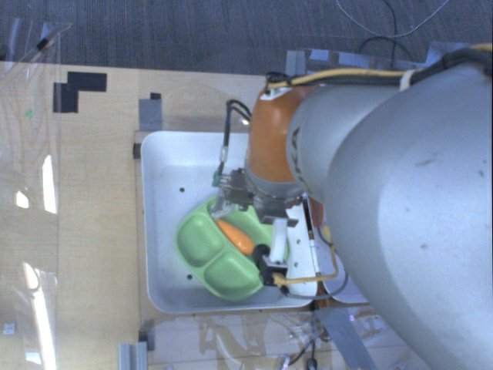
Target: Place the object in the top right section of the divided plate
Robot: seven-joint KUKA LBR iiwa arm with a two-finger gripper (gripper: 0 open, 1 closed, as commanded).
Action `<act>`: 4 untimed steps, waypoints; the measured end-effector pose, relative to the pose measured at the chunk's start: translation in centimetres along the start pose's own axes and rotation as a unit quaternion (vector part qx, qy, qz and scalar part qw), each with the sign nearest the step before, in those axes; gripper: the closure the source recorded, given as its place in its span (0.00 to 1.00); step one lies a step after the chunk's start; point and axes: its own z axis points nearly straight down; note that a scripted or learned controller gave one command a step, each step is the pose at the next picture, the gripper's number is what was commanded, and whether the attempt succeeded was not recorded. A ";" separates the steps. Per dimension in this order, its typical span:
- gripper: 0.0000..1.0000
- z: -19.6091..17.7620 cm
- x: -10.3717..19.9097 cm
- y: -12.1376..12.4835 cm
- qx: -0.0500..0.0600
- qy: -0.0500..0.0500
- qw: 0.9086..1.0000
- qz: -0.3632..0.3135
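The orange object (pixel 235 237) lies on the green divided plate (pixel 202 241), at five o'clock, just beside the tool (pixel 229 206); its state can't be told.

Fixed overhead camera, slanted down on bin (pixel 162 230); arm (pixel 400 206) perhaps nearest.

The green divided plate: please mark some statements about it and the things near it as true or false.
1. The green divided plate lies inside a white bin. True.
2. An orange carrot lies on the plate. True.
3. The plate is blue. False: it is green.
4. The arm's orange band is above the bin. True.
5. The carrot lies on the wooden bench, outside the bin. False: it lies on the plate inside the bin.
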 end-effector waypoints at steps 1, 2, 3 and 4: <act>0.00 1.3 4.1 -5.1 0.001 -0.001 0.977 0.215; 0.00 1.0 3.1 -4.9 0.001 0.000 0.994 0.109; 0.00 1.0 3.1 -4.9 0.001 0.000 0.994 0.109; 0.00 -1.6 -0.4 -2.4 0.000 0.000 0.996 -0.085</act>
